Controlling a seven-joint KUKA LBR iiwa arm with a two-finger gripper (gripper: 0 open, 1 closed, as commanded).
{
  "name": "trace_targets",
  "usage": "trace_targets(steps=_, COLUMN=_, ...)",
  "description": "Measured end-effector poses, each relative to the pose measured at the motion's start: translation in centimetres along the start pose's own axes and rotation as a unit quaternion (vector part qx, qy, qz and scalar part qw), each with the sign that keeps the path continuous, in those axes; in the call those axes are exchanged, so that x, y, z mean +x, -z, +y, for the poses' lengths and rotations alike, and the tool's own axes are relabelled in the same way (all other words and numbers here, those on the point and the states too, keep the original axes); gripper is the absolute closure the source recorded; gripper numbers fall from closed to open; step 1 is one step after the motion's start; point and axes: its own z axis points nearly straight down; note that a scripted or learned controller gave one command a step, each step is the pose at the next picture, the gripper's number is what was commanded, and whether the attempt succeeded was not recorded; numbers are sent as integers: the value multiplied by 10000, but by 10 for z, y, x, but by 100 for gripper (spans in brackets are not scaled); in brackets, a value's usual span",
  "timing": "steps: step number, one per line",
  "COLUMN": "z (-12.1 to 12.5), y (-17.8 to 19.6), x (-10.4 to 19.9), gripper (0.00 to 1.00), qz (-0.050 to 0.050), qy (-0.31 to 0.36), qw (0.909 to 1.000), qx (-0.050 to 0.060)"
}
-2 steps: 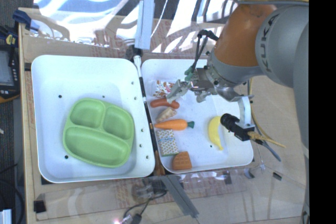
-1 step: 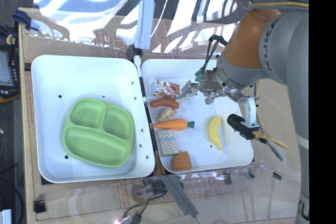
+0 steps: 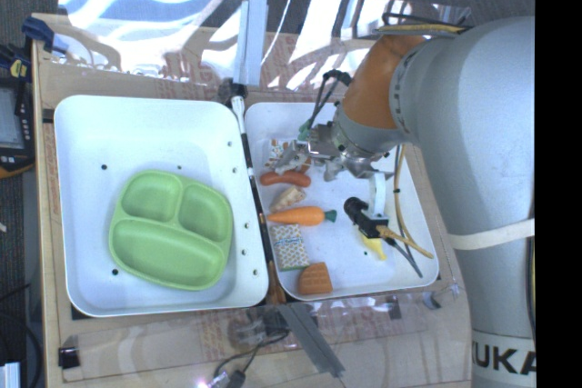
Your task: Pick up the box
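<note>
Gripper (image 3: 296, 154) — grip state unreadable — hovers above box (image 3: 289, 246) in right bin (image 3: 418, 273).

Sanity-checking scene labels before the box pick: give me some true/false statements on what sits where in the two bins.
1. The green divided plate lies in the left bin. True.
2. The toy carrot lies on the green plate. False: it lies in the right bin, beside the divider.
3. The small patterned box sits just below the carrot in the view. True.
4. The box is lifted clear of the bin. False: it rests on the bin floor, apart from the gripper.
5. The arm is over the right bin. True.
</note>
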Motion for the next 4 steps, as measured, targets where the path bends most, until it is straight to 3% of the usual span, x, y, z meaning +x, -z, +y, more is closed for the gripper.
trace_targets(steps=1, z=27, y=-7, x=26, gripper=0, qz=-58, qy=238, qw=9995, qx=181)
trace_targets(steps=2, z=52, y=-10, x=-21, gripper=0, qz=15, qy=734, qw=9971, qx=183)
trace_targets(steps=3, z=41, y=-12, x=45, gripper=0, qz=-33, qy=755, qw=9970, qx=168)
trace_targets(steps=4, z=42, y=-12, x=45, gripper=0, qz=-33, qy=755, qw=9970, qx=167)
